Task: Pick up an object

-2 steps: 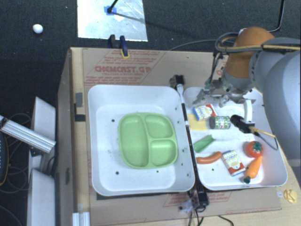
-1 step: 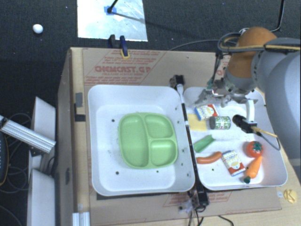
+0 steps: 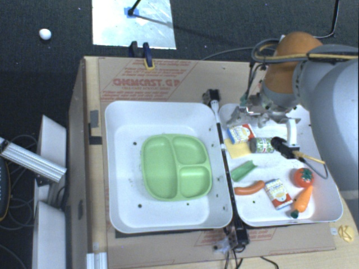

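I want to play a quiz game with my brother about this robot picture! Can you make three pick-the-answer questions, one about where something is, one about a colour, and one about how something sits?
1. Where is the green tray?
A. In the left bin
B. In the right bin
C. On the floor

2. What colour is the tomato toy?
A. Blue
B. Red
C. White

3. How does the carrot sit?
A. Held up in the air
B. Standing on the green tray
C. Lying in the right bin

Answers:
1. A, the tray lies flat in the left bin, well apart from the toys.
2. B, it is red with a small green top, just above the carrot.
3. C, it lies near the right bin's front corner, away from the arm at the bin's far end.
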`<state>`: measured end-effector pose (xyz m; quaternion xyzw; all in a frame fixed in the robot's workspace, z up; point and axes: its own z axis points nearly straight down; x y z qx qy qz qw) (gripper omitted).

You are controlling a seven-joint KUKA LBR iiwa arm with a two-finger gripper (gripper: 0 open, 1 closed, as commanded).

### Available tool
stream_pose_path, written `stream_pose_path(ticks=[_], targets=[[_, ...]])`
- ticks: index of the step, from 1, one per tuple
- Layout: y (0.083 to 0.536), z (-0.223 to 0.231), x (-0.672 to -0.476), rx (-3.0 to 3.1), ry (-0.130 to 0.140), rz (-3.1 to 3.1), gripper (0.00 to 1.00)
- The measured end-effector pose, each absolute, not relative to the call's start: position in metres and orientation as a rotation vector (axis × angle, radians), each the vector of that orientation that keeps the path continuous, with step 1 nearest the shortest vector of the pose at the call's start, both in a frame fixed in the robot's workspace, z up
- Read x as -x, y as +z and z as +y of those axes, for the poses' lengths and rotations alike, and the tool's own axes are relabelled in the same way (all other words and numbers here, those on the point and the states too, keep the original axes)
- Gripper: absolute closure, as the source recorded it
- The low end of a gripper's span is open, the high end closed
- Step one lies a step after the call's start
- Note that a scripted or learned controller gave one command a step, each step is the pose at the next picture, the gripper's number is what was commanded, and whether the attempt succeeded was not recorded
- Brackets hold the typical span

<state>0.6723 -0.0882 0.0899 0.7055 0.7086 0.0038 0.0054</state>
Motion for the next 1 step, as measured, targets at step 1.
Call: stream_pose_path(ticks=[1], targets=[[0.0901, -0.097, -0.6725, -2.213, 0.015, 2.218, 0.0]])
